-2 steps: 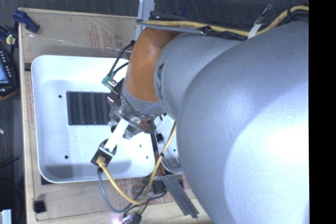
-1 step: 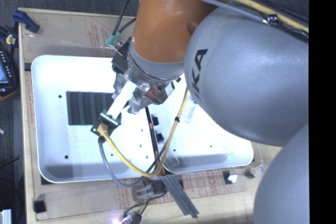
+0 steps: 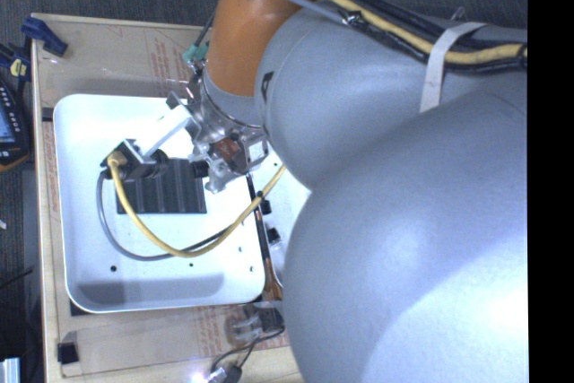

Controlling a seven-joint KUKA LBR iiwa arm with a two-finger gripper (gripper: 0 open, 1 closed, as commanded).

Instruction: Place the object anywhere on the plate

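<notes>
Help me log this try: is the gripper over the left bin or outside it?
Over it: the gripper shows inside the rim of the left bin, against its white floor. How low it hangs, cannot tell.

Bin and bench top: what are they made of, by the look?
Bin: probably moulded plastic. It is white and smooth with a slight sheen, and has rounded corners and a soft raised rim. Bench top: tan and matte with faint red print, either cardboard or plywood; the view cannot settle which.
</notes>
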